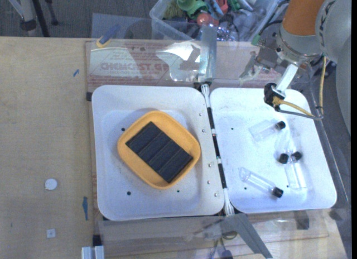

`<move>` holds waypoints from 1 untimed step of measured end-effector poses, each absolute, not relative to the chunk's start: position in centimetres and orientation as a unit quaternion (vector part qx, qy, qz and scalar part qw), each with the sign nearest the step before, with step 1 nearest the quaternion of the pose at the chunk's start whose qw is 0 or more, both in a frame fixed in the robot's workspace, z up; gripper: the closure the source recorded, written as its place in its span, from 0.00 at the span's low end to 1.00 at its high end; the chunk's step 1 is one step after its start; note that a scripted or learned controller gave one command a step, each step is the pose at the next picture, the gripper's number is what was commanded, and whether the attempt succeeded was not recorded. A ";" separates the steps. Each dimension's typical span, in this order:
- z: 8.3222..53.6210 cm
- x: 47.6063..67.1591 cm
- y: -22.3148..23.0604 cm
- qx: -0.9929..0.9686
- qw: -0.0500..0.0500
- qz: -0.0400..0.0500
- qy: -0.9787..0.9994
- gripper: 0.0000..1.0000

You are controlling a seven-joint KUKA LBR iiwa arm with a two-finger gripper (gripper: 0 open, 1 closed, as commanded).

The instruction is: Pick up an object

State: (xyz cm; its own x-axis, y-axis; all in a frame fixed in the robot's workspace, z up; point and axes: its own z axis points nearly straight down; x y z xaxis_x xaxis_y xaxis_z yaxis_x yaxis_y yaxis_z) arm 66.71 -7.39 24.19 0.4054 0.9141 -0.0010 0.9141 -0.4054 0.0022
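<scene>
From where I stand, the left bin [106, 140] is mostly taken up by a yellow tray with a dark slatted insert [159, 149], sitting in the middle; bare white floor rings it, widest along the far edge and at the corners. The right bin [234, 113] is roomier: its far-left part lies bare. Clear vials with black caps [268, 128] [259, 182] [294, 168] are scattered across its near and right parts, with gaps between them. The arm [304, 12] hangs over the far right corner, trailing a yellow cable [298, 109]. A clear tote of toys [217, 1] crowds the space behind the bins. The counter [42, 129] to the left is wide open.
</scene>
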 end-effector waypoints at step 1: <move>19.8 59.7 -10.3 0.799 -0.001 -0.001 0.602 0.00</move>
State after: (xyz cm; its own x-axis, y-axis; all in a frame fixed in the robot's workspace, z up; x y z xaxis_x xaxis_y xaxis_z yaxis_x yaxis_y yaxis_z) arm 59.66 -10.32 19.84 0.2762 0.9611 -0.0002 0.9611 -0.2762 -0.0024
